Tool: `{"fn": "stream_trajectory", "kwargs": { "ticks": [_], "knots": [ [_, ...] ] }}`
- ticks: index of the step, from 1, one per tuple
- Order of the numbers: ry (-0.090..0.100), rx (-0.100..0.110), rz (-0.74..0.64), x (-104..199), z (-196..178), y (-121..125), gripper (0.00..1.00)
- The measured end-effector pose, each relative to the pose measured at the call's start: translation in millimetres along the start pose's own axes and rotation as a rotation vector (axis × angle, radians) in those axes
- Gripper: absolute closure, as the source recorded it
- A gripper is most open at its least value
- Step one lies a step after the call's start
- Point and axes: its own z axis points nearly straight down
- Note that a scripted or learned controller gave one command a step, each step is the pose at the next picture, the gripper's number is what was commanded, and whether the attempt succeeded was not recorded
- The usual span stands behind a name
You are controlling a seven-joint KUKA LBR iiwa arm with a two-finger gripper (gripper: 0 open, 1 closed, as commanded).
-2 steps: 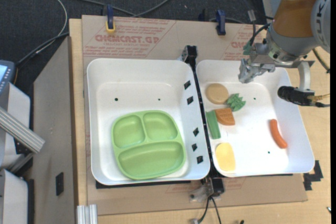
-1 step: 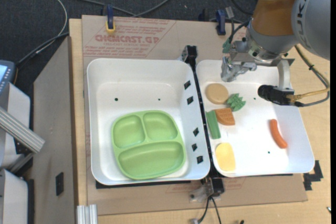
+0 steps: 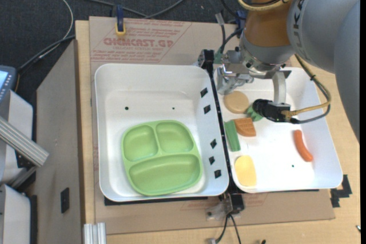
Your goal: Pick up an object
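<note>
Tan, the round cookie (image 3: 235, 102) lies in the right bin (image 3: 320, 177), touching the gripper (image 3: 230, 84) at its 5 o'clock, hard by the dividing wall. Whether that pincer is open or closed, I cannot tell. Bare white floor spreads toward 3 o'clock.

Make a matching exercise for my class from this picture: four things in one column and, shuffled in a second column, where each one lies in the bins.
Things
1. green tray
2. hot dog
3. yellow piece
4. tan disc

Places
A. right bin, near its right wall
B. right bin, front left corner
C. left bin, front half
D. right bin, just under the end effector

Pairs: 1-C, 2-A, 3-B, 4-D
</note>
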Motion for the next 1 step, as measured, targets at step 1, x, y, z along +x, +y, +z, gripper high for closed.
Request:
{"fn": "stream_trajectory", "kwargs": {
  "ticks": [1],
  "knots": [
    [0.000, 0.000, 0.001, 57.5, 7.0, -5.2, 1.00]
  ]
}}
